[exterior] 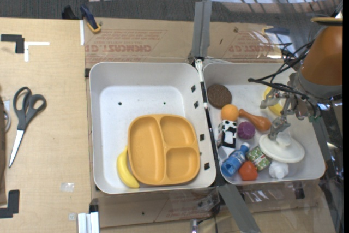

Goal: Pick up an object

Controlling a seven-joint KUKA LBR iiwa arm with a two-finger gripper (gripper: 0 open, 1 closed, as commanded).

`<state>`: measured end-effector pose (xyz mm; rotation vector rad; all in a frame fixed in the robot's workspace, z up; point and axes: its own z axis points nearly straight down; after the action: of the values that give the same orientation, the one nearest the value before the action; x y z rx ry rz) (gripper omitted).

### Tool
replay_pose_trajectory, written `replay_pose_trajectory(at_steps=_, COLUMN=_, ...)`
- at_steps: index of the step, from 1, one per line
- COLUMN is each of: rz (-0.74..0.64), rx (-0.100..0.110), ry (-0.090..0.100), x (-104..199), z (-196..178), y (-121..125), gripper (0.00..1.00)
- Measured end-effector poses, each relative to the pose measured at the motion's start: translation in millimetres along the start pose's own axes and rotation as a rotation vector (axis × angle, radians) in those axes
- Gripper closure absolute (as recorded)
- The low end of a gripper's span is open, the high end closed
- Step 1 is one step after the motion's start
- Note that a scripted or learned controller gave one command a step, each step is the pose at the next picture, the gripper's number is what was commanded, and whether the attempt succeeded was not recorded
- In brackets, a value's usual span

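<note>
Pincer hovers over the toy-filled right bin; orange tray lies left.

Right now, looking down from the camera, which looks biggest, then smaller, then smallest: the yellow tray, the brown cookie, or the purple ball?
1. Yellow tray, biggest by far.
2. Brown cookie.
3. Purple ball, a little smaller than the cookie.
</note>
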<state>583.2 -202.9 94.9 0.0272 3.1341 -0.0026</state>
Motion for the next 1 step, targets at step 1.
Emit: replay_pose_trajectory(at_steps=1, rz=-0.004, rx=0.002, ry=-0.004, x=-1.8, z=-11.0, y=0.7, gripper=1.00)
